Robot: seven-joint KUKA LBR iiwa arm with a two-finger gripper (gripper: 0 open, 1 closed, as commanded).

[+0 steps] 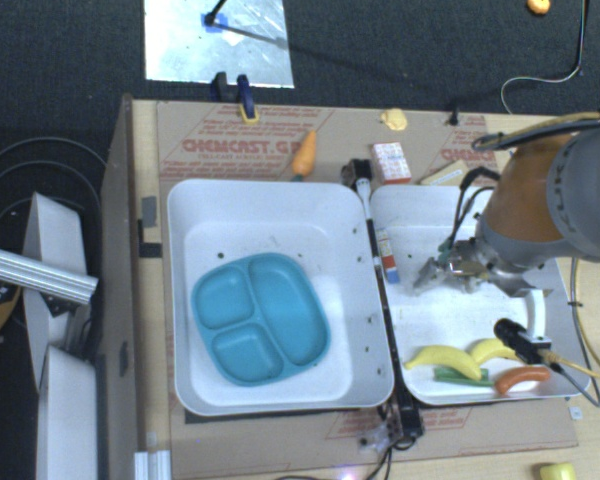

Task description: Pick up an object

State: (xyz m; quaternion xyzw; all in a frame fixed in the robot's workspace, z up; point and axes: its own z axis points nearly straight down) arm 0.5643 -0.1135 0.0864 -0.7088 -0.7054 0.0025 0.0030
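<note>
My gripper (427,276) hangs low over the middle of the right bin (410,230), pointing toward its left side, with bare white floor under it. Nothing shows between its tips. Along the bin's front edge lie a yellow banana (442,358), a second yellow piece (491,349), a green stick-like thing (460,375) and an orange-red sausage shape (521,378). They lie to the front and right of the gripper, clear of it. The grey arm with its orange band (525,203) reaches in from the right over the bin's back right corner.
The left bin (220,208) holds a blue divided plate (260,316). On the cardboard behind the bins lie an orange carrot (303,154), a small red and white box (390,161) and a yellow lump (394,120). A pen-like stick (383,253) lies along the wall between the bins.
</note>
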